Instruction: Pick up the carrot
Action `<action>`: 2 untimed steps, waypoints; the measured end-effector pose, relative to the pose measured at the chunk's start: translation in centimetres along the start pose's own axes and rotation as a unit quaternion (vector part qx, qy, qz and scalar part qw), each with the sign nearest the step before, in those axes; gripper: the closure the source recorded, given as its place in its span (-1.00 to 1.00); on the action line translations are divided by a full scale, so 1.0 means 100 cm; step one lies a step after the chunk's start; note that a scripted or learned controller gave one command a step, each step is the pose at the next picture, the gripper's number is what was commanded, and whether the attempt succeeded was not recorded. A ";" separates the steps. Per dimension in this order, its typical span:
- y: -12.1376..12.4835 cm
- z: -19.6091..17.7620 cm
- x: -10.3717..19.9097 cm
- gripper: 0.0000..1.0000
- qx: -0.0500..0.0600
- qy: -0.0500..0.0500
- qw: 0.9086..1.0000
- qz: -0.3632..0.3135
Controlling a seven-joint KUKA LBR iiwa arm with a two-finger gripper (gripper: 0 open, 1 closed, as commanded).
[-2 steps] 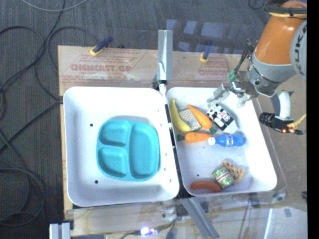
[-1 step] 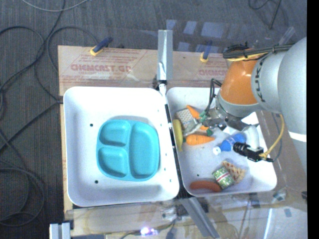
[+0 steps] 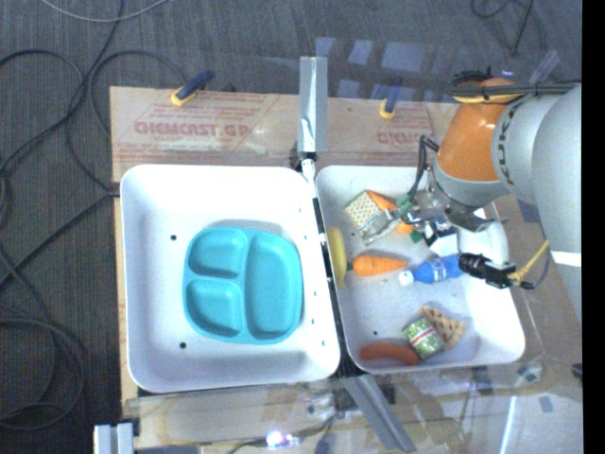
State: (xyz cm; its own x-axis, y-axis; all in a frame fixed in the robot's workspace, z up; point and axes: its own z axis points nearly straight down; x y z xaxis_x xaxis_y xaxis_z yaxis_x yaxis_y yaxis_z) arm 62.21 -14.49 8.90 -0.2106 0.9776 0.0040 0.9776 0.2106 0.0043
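The carrot [image 3: 380, 265], orange with a green tip at its left end, lies on its side in the middle of the right bin [image 3: 492, 348]. My gripper [image 3: 423, 219] hangs over the bin's upper part, up and to the right of the carrot and apart from it. The arm's orange band [image 3: 473, 145] and grey body rise behind the gripper at the right. Nothing shows in the gripper's grasp.
Just right of the carrot lies a blue bottle [image 3: 437, 270]. A yellow banana [image 3: 336, 252] rests along the right bin's left wall. A checkered packet [image 3: 363, 212] sits near the gripper. A sausage [image 3: 388, 352], green can [image 3: 420, 339] and waffle [image 3: 444, 323] lie at the front. The left bin holds a turquoise divided plate [image 3: 244, 284].
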 end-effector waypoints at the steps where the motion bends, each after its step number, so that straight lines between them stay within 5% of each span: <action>1: -0.002 -0.007 0.001 1.00 0.003 0.003 1.000 0.000; 2: 0.004 -0.094 0.055 1.00 0.003 -0.003 0.992 0.128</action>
